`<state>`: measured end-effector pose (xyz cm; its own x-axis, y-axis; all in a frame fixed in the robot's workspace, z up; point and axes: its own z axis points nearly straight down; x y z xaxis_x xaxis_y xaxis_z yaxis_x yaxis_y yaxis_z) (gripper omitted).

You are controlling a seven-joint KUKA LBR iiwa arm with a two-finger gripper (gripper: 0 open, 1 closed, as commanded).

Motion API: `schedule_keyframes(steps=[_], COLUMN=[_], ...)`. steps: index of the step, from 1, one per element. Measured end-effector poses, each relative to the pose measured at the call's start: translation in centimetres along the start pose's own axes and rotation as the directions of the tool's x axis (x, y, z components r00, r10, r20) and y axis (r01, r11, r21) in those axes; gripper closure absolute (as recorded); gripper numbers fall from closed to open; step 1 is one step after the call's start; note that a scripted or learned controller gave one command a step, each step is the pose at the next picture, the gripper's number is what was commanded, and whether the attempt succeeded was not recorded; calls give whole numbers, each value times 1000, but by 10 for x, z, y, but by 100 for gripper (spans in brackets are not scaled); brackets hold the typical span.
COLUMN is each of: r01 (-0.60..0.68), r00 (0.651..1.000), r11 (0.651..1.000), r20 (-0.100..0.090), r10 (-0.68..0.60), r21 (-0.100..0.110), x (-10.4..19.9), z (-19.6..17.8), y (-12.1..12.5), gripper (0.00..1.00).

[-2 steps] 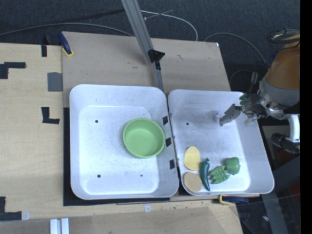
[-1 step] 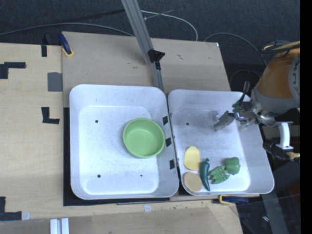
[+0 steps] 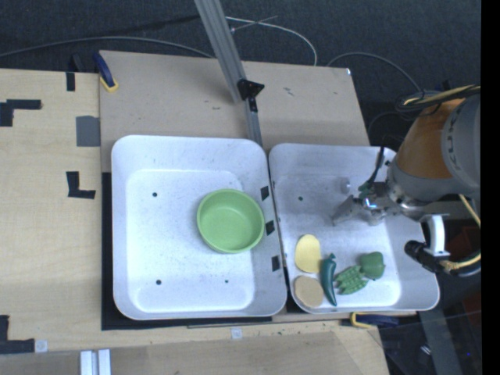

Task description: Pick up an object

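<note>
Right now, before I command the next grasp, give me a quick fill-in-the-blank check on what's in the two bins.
The green bowl sits in the ____ bin as the camera sees it.
The dark green pepper lies in the ____ bin, beside the yellow piece.
The end effector is over the right bin, and the toys lie nearer that bin's ____ edge.

Missing words: left; right; bottom

We look down from one fixed camera above the worktop [image 3: 187, 84], tilted at a slant and set far enough back to take in both white bins [image 3: 141, 162] side by side, with the arm [image 3: 437, 155] entering from our right.
</note>
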<state>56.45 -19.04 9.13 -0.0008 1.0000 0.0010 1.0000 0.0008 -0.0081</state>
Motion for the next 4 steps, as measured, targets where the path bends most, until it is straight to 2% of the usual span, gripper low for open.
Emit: schedule_keyframes(steps=[1, 2, 3, 4], r01=[1, 0, 1, 1], r00=[1000, 1000, 1000, 1000], r11=[1000, 1000, 1000, 1000], r20=[1, 2, 3, 2], r10=[-1, 0, -1, -1], r21=[-5, -10, -13, -10], x=[0, -2, -5, -5], z=[-14, -56, -119, -140], y=[2, 3, 1, 1], gripper=[100, 100, 100, 100])
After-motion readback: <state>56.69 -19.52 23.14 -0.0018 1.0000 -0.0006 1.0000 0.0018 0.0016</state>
